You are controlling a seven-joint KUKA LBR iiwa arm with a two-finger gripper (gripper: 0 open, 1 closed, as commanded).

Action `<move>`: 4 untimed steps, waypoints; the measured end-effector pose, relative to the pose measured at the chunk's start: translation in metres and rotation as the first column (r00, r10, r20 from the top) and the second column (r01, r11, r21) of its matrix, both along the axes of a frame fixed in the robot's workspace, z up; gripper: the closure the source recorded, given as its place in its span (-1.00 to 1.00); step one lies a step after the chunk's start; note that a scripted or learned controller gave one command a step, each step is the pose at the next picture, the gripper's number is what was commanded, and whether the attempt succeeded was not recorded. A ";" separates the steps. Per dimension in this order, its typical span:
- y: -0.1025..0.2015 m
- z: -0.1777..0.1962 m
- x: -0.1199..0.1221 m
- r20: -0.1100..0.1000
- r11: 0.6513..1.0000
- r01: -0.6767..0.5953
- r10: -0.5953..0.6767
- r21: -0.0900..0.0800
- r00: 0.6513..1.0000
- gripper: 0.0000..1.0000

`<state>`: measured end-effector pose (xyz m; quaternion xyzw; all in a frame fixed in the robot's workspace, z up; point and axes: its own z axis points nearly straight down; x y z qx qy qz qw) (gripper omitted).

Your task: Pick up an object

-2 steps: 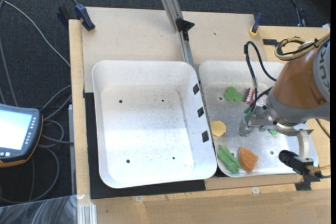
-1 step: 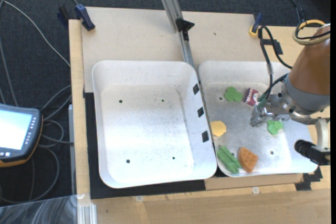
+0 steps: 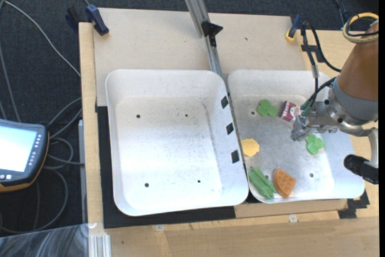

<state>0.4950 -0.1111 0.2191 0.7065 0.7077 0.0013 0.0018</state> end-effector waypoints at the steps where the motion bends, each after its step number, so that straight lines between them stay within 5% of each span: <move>1: 0.042 0.009 0.019 -0.002 1.000 -0.004 0.004 0.002 1.000 1.00; 4: 0.190 0.018 0.087 -0.003 1.000 -0.004 0.004 0.002 1.000 1.00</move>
